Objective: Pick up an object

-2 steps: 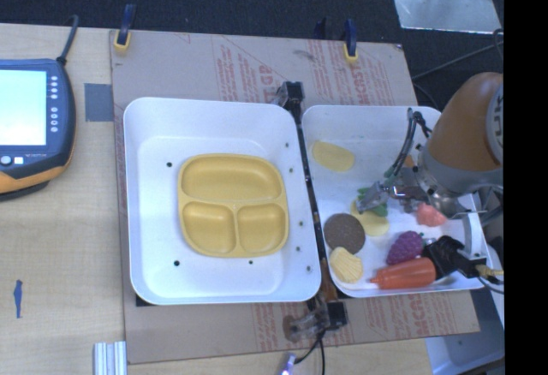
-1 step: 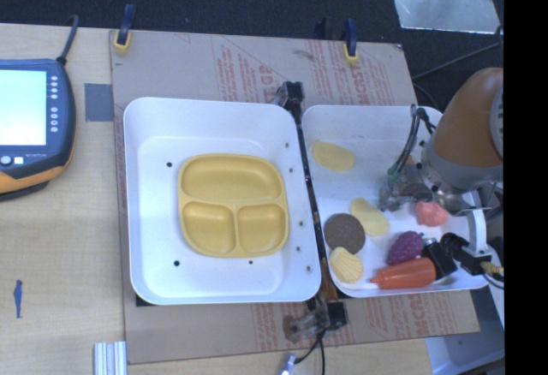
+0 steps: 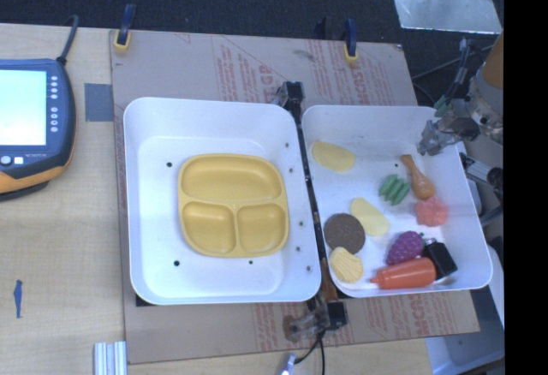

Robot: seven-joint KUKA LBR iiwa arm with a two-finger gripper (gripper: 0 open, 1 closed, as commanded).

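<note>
The right white bin [image 3: 377, 127] holds several toy foods. Among them are a yellow oval piece [image 3: 332, 157], a green piece [image 3: 394, 189], a brown drumstick [image 3: 417, 176] and a pink piece [image 3: 431, 211]. Nearer the front lie a dark brown disc [image 3: 344, 232], purple grapes [image 3: 406, 247], an orange-red sausage shape [image 3: 403, 275] and a black block [image 3: 440, 259]. My gripper [image 3: 435, 139] hangs over the bin's far right corner, just above and right of the drumstick. I see nothing held in it.
The left bin [image 3: 150, 193] holds a yellow divided plate [image 3: 233, 203]. A teach pendant [image 3: 26, 125] lies on the bench at far left. Blue-and-yellow clamps [image 3: 122, 32] pin the cardboard sheet at its back edge. A pale yellow piece [image 3: 369, 216] and a ridged yellow chip [image 3: 346, 264] lie beside the disc.
</note>
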